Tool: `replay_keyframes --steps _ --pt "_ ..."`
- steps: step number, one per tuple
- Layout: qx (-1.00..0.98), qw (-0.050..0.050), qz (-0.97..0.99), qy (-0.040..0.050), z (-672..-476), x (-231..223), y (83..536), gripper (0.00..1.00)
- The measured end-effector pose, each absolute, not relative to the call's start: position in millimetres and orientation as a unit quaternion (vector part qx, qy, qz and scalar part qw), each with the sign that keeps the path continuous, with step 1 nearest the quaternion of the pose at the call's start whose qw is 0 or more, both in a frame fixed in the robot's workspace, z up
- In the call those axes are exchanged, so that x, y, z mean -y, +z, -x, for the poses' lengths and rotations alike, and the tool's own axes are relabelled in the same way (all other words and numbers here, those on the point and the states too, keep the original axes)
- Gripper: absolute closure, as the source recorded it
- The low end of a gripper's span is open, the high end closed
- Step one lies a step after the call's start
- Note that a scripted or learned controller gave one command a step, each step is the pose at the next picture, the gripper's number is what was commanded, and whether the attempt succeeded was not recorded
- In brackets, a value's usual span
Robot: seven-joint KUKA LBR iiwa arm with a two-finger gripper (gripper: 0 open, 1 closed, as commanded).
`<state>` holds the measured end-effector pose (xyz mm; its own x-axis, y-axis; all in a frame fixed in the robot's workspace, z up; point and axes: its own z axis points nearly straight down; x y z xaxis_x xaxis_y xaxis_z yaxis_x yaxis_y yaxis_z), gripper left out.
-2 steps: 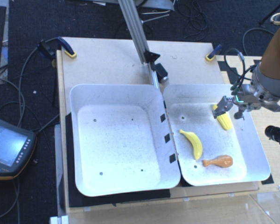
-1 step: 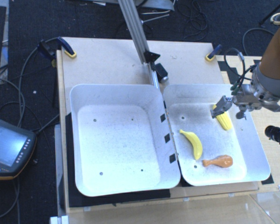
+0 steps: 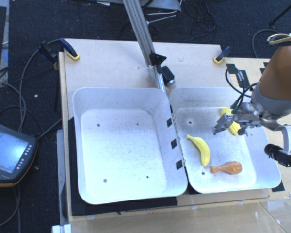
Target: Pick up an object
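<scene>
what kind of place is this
Probably a robotics lab. A grey arm's gripper works over two white bins on a wooden bench, with a teach pendant and loose cables on the dark floor.

Even, bright overhead light; white bins (image 3: pixel 121 106) slightly washed out, soft shadows, mild overall blur.

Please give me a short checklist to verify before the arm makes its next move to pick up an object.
1. Objects are there to pick: ok. A banana and an orange chicken leg toy lie in the right bin.
2. Gripper is above the right bin: ok.
3. Gripper holds something: cannot tell. A yellow object sits right at it, partly hidden.
4. Banana and chicken leg toy are apart: ok, a small gap.
5. Gripper is apart from the banana: ok.
</scene>
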<state>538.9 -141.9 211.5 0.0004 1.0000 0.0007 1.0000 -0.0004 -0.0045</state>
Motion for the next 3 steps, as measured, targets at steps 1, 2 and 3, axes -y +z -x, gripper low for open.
replay_keyframes --steps 1,2,3 --pt "0.707 0.001 0.707 0.0009 -533.9 144.9 168.0 0.0" --pt "0.707 0.002 0.707 0.0015 -527.5 140.4 107.2 0.0" --pt "0.707 0.0 0.707 -0.0001 -529.1 140.8 120.2 1.0"
